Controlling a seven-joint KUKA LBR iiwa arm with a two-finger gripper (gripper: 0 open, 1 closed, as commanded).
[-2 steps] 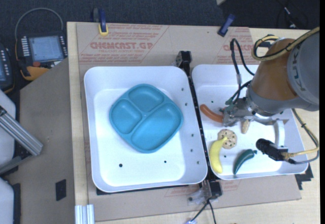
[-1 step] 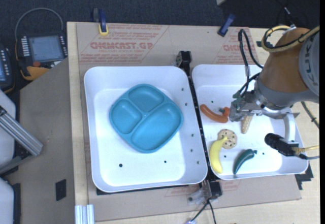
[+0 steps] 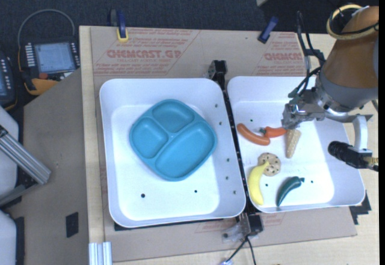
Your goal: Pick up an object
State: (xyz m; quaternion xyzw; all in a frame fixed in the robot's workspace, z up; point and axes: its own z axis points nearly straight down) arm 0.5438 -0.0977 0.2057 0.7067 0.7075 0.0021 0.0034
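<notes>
Nearest the camera, at the front of the right bin (image 3: 346,194), lie three small toys with a smooth, moulded plastic look: one curved yellow banana (image 3: 256,184), one dark green pepper (image 3: 289,188) with a pointed, hooked tip, and just behind the banana one round tan cookie (image 3: 270,163) speckled with dark chips, touching the banana's upper end. A little farther back stands out one pale beige ice-cream cone (image 3: 292,142), tapered and ridged, its narrow end pointing toward the front, and one glossy orange-red sausage (image 3: 252,134), long and rounded, lying beside a short red piece (image 3: 275,132). The pincer (image 3: 294,118), dull grey metal, hangs directly over the cone's wide end and the red piece; whether its grip is spread or closed cannot be told, and nothing is seen held in it. In the left bin (image 3: 114,155), shallow white plastic with rounded corners, rests a single blue plate (image 3: 173,139), matte and divided into three compartments. Both bins sit side by side on the pale table (image 3: 90,137), whose far strip is brown printed cardboard (image 3: 180,50).
</notes>
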